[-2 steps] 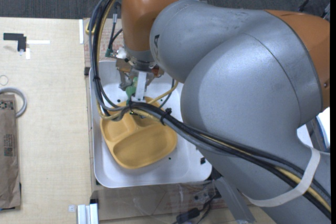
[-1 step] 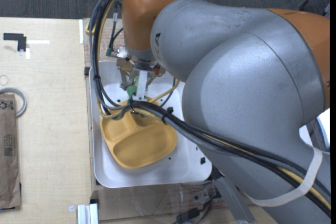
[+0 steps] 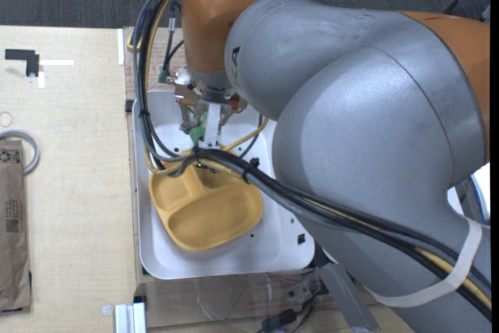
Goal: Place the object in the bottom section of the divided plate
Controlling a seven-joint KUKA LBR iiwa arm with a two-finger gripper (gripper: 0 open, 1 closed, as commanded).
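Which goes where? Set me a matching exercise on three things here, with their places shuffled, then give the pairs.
Things:
1. tan divided plastic plate
2. flat brown paper bag
3. small green object

Places:
A. at the gripper
B. in the white bin
C. on the pale wooden bench, at the view's left edge

Pairs: 1-B; 2-C; 3-A

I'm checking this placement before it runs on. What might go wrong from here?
The gripper holds a green object above the upper end of the yellow divided plate, not over its large bottom section, so a release here would likely miss. The black cables drape across the plate's upper rim and may snag or shift it. The arm hides much of the white bin.
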